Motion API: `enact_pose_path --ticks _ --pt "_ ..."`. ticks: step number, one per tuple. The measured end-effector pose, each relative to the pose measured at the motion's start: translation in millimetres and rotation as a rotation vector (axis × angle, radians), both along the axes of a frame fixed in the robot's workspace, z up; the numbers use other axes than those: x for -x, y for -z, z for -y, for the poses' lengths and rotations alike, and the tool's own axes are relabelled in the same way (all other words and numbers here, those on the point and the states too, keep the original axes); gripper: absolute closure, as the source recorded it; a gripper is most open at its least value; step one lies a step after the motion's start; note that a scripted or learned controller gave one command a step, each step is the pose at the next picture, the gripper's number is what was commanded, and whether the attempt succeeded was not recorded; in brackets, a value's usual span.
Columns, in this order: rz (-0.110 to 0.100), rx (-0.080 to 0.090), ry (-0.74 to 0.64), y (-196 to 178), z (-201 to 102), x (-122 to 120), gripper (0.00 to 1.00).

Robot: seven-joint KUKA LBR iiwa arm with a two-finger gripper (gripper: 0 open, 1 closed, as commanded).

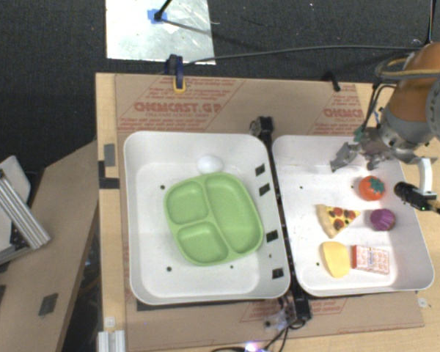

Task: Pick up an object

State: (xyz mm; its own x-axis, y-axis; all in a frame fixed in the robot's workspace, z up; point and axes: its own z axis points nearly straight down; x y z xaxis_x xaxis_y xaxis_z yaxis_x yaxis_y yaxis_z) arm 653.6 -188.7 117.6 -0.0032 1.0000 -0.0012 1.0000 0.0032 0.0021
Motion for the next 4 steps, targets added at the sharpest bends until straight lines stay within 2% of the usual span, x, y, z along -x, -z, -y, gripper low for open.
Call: enact_pose_path --ticks 1,2,4 --pt "0.004 0.001 -0.003 -13 0 -1 1.00" --pt "0.004 0.001 -0.002 -77 2 -5 1.00" --pt "0.004 0.001 -0.003 -152 6 -10 1.00"
